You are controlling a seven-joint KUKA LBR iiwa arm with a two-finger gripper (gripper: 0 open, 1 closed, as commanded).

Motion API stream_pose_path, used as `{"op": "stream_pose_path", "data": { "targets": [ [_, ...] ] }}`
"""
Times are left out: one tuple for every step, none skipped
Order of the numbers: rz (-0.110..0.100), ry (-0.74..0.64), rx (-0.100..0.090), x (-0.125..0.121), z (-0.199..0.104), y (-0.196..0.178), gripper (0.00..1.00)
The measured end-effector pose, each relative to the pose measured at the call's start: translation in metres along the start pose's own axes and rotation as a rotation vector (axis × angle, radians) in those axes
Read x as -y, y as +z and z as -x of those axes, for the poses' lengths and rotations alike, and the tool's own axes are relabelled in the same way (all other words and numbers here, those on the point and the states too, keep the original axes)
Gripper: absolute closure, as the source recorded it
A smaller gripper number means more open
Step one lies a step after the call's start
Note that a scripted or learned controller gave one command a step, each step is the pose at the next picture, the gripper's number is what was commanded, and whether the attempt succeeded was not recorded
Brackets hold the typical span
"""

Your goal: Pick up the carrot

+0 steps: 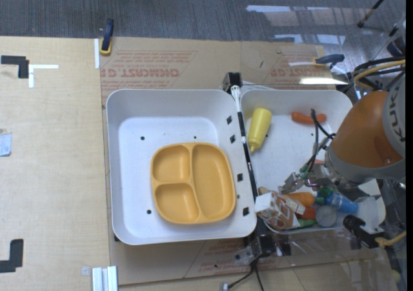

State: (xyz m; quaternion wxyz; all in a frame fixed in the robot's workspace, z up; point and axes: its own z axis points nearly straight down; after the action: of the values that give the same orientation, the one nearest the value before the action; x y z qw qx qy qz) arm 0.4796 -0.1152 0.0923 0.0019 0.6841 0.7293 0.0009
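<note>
Carrot far end of right bin, well apart from tool.

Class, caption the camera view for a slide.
Grey-and-orange arm over right white bin; slim orange carrot lies near its far wall.

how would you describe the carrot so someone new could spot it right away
Look in the right white bin, up near its far wall. The carrot lies there, a small slim orange stick, right of the yellow bottle and apart from the cluttered pile at the near wall.
</note>
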Motion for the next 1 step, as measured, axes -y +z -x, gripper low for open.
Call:
{"op": "stream_pose_path", "data": {
  "targets": [
    [0.003,0.005,0.001,-0.0023,0.0010,-0.0090,1.00]
  ]
}}
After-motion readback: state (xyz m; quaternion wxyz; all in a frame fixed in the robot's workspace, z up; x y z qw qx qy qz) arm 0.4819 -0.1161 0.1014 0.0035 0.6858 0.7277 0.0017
